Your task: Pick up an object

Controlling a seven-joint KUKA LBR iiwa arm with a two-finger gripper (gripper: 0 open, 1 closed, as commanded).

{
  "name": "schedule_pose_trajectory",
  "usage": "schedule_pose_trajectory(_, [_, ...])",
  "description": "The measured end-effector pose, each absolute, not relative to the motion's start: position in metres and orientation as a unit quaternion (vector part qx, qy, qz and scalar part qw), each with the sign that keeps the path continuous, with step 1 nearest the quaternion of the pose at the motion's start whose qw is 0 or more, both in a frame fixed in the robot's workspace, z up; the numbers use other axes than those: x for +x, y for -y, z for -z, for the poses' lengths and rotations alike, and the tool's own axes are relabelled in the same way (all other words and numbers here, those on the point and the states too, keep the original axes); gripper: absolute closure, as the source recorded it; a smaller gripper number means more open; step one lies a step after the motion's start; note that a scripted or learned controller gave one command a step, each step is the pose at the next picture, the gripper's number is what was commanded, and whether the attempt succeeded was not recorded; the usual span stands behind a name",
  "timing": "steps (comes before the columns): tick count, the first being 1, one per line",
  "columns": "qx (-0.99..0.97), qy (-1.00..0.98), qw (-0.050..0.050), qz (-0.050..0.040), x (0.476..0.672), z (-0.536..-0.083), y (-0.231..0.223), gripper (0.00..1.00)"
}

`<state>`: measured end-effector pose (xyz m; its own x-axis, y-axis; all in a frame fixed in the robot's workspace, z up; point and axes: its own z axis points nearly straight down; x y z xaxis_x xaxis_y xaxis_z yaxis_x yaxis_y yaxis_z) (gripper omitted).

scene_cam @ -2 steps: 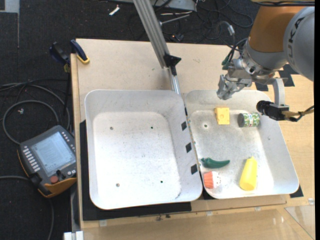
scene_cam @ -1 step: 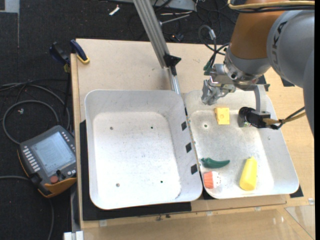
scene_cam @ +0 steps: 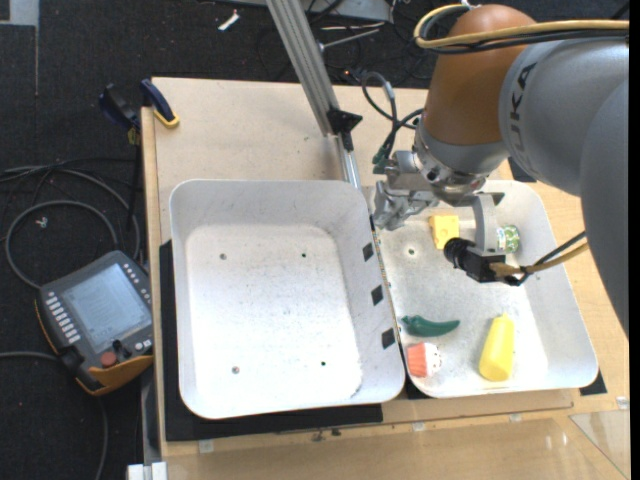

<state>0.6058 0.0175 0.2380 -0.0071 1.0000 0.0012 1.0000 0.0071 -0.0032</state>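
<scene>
"KUKA" lettering partly visible on arm (scene_cam: 560, 98). Gripper (scene_cam: 398, 208) at right bin (scene_cam: 560, 368) 11 o'clock corner; can't tell its state. Yellow block (scene_cam: 444, 230) half hidden; green pepper (scene_cam: 430, 324), corn (scene_cam: 497, 348) toward 6.

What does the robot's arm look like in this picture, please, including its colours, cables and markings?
The arm is smooth, rounded grey, with an orange band above the wrist and dark lettering on the grey shell. A yellow cable loops over the orange part. The metallic tool hangs below the wrist.
</scene>
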Motion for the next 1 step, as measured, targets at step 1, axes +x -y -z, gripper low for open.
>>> schedule_pose_trajectory(1, [-0.704, 0.710, 0.002, -0.0010, 0.5796, -0.2260, -0.0682, 1.00])
